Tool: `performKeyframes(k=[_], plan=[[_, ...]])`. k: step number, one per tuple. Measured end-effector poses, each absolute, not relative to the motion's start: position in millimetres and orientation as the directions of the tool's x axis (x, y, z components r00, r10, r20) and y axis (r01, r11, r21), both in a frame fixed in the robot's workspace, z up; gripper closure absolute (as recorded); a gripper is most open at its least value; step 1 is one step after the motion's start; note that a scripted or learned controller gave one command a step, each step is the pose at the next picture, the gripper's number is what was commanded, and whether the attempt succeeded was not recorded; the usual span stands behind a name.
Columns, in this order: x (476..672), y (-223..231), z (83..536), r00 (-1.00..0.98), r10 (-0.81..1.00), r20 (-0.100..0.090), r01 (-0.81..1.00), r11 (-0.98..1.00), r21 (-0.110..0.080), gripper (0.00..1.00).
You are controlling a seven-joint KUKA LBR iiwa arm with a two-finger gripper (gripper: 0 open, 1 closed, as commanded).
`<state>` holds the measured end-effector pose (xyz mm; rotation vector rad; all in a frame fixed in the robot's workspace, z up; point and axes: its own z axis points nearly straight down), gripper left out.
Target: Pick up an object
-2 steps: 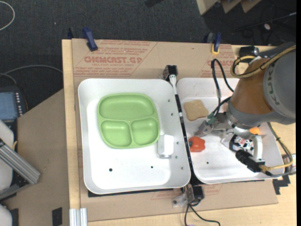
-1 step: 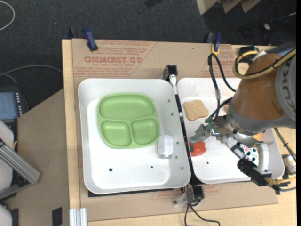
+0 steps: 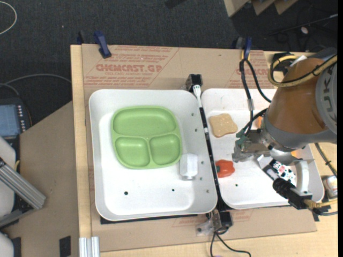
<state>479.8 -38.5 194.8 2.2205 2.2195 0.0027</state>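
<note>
Camera view: a brown bench top (image 3: 161, 63) printed with red lettering carries two shallow white bins side by side. The left bin (image 3: 107, 197) holds a green divided plate (image 3: 146, 137) with three compartments, lying flat toward the bin's far-left part, and a small white block (image 3: 188, 165) just beside the plate's near-right corner, close to the wall shared with the other bin. The grey arm (image 3: 300, 111), its orange band facing up, reaches in from the right and bends down over the right bin (image 3: 236, 197), covering much of that bin's right half. Its gripper (image 3: 239, 155) points down and to the left, low over the bin floor, and whether it is open or closed cannot be told from this angle. Nothing is visible between its tips. A tan, toast-shaped piece (image 3: 222, 125) lies flat in the right bin's far-left part, just beyond the gripper. A small red object (image 3: 225, 168) sits near the shared wall, just beside and in front of the gripper's tip, apart from the toast piece.
</note>
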Motion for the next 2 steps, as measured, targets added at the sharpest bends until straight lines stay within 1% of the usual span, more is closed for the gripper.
performKeyframes(k=[1,2], plan=[[480.7,42.8,262.3,-0.008,1.0,0.002,1.0,0.008,0.007,1.0],[480.7,67.1,414.6,-0.007,1.0,0.005,1.0,0.006,0.019,1.0]])
